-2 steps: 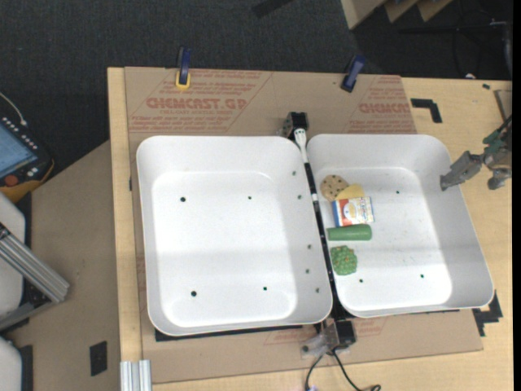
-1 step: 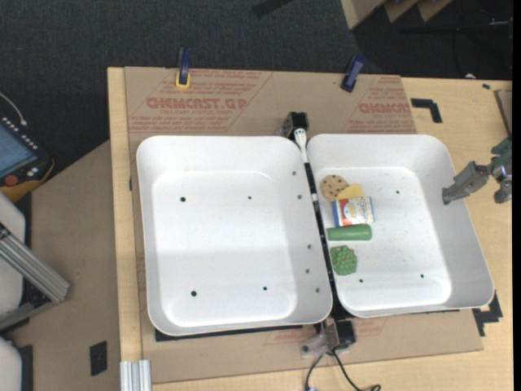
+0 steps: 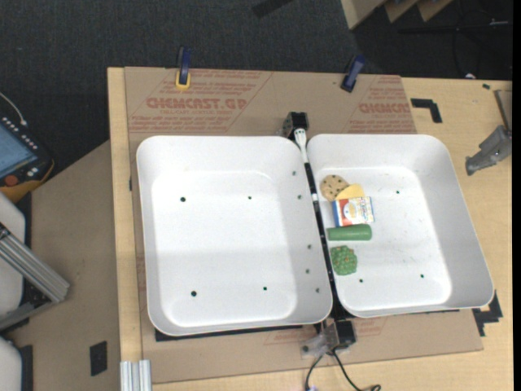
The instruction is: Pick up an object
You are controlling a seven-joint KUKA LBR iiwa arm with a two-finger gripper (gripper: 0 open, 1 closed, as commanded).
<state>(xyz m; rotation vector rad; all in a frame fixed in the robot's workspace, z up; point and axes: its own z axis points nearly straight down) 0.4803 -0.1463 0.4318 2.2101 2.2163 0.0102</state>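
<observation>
Jaws' state I cannot tell; two white bins (image 3: 220, 296) rest on cardboard-covered bench (image 3: 244, 96); dark carpet (image 3: 98, 15) beyond.

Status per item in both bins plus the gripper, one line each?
Cookie: flat in the right bin, near the divider, free.
Small box: lying flat just below the cookie, touching or overlapping a yellow piece.
Green cylinder: lying on its side beneath the box.
Bumpy green item: resting on the bin floor, lowest in the row.
Left bin: white, upright.
Gripper: at the right edge, outside the bins, holding nothing visible.
</observation>
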